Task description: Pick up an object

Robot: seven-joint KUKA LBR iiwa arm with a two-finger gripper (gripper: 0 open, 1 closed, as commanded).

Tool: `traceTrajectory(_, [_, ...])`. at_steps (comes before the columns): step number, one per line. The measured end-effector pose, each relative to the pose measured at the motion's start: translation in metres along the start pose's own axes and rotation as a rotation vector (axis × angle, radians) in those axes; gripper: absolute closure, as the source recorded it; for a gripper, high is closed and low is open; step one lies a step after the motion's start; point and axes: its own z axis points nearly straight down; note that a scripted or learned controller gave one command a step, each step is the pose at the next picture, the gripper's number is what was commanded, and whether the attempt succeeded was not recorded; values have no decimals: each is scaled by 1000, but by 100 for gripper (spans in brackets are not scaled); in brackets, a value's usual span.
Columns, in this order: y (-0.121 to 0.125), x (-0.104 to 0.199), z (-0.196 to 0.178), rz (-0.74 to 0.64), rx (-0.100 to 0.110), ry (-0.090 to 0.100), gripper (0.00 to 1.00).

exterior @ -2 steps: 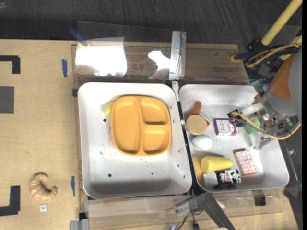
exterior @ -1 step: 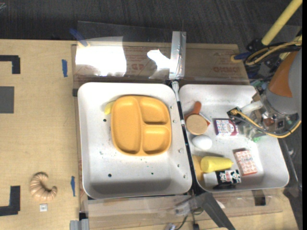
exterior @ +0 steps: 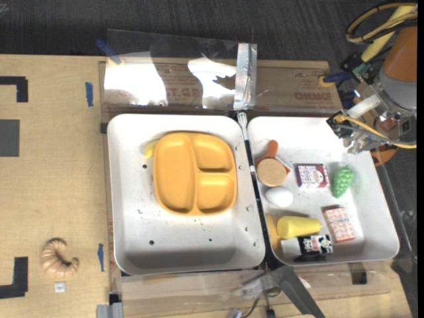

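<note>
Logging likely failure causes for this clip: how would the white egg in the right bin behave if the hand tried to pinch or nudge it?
The egg looks smooth and rounded, so it would probably slip out of a two-finger pinch. With no flat side showing, a nudge would likely send it rolling. It lies close below the brown disc, which may block a roll that way.

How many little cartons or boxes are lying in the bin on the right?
3: a pink-and-white carton mid-bin beside the green toy, a red-patterned one nearer the front right, and a black-and-white one at the front edge. Others could be hidden under the toys.
</note>
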Motion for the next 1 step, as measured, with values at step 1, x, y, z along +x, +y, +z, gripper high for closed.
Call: traceTrajectory(1, [-66,97,10,199,3,-6,100])
